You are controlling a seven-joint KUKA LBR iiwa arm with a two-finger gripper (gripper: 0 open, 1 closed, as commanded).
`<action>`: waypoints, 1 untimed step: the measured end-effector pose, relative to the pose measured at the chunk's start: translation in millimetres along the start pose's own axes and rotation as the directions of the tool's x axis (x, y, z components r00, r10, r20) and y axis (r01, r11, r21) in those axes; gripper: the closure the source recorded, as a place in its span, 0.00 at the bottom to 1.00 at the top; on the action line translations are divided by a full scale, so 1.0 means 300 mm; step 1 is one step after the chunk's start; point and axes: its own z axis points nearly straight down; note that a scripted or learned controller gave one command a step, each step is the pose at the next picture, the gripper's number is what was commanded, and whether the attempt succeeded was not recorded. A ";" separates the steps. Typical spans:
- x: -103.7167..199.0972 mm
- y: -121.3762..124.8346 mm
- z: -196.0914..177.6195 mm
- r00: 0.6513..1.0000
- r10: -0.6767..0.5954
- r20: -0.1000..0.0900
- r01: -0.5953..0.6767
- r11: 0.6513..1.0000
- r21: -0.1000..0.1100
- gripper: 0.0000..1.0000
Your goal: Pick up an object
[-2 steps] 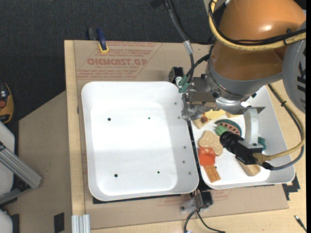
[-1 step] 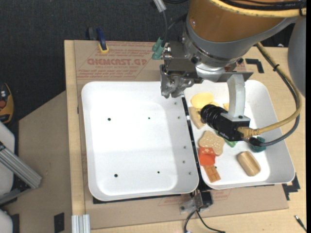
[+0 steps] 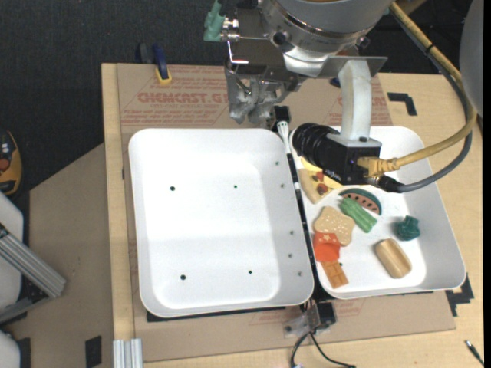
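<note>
Objects lie clustered in the right bin (image 3: 437, 205): we see a tan cylinder (image 3: 393, 257), a dark green lump (image 3: 407, 227), a watermelon slice (image 3: 362, 202), a beige biscuit (image 3: 333, 225) and a red piece (image 3: 327, 248) just below it. Our gripper (image 3: 257, 104) hangs above the left bin's (image 3: 153, 205) far rim, well apart from them; we cannot tell whether it is open or closed.

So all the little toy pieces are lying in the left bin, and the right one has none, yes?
Not quite: it is the other way round. The camera view shows the toy pieces, such as the tan cylinder and the green piece, lying in the right bin, and the left bin has none.
</note>
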 end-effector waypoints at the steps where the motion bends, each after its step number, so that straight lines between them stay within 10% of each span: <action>1: -0.006 0.000 -0.020 1.000 0.002 0.004 -0.002 1.000 0.007 1.00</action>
